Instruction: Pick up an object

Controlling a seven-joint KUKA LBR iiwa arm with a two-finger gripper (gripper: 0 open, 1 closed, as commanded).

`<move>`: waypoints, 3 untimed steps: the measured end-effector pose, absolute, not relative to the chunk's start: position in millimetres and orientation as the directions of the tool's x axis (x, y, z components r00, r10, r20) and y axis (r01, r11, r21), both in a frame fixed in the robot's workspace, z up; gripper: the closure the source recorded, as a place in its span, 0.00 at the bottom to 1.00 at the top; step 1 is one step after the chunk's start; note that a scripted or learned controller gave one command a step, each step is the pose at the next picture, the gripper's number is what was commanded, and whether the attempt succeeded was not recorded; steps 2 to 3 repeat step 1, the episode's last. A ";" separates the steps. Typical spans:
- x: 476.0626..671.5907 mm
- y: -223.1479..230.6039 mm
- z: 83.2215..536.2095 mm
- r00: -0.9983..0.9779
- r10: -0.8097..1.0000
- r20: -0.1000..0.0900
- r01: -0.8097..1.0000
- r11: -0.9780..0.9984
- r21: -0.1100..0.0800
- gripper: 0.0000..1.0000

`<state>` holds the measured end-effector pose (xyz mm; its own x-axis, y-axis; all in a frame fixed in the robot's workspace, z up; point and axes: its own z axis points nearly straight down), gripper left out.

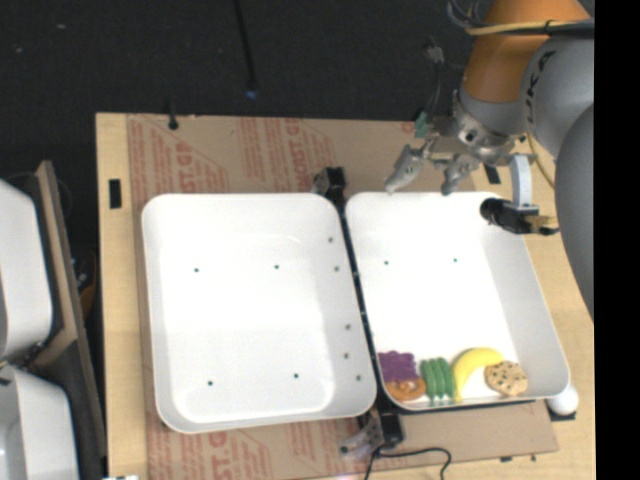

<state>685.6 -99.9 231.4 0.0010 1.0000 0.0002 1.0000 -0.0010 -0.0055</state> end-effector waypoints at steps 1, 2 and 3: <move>686.8 -99.8 235.3 0.000 1.000 0.000 1.000 0.000 0.001 0.00; 686.8 -99.8 235.3 0.000 1.000 0.000 1.000 0.000 0.001 0.00; 686.8 -99.8 235.3 0.000 1.000 0.000 1.000 0.000 0.001 0.00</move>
